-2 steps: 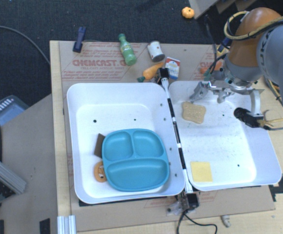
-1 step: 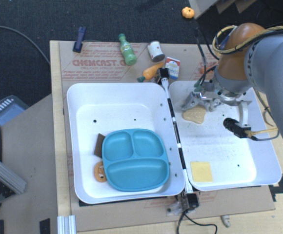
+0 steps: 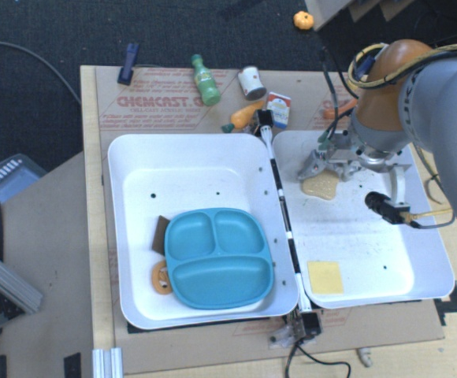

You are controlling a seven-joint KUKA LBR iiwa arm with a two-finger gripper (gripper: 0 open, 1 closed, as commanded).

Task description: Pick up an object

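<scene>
Two bins on a tabletop (image 3: 173,101) printed "CHEMCAST", arm low in the right one.
Gripper (image 3: 328,164) sits at the back of the right bin (image 3: 417,274), right over a pale flat piece (image 3: 321,187); whether its fingers are spread or pinching cannot be told. A yellow square (image 3: 325,277) lies near that bin's front. The left bin (image 3: 134,211) holds a blue tray (image 3: 217,257). A green bottle (image 3: 206,81) lies on the tabletop behind.
</scene>
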